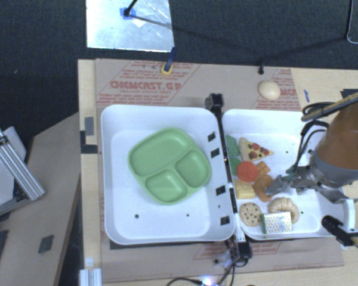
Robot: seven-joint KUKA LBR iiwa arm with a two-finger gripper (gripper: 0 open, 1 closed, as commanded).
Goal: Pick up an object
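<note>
Nearest me, along the front edge of the right bin [286,117], I see a cookie [249,214], a green and white packet [277,223] and a croissant [284,206] lying close together. Just behind them sit a yellow cheese block [244,189], an orange piece [262,186] and a red tomato [247,171], with a pizza slice [252,150] farther back.

My arm [346,151] reaches in from the right, and its fingers [278,183] hang low over the food, just above the croissant and beside the orange piece. They look slightly parted, with nothing between them.

The left bin [116,219] holds a green divided plate [169,165], tilted. Farthest away, on the bench [143,79] behind the bins, a pale egg [268,89] rests alone.
</note>
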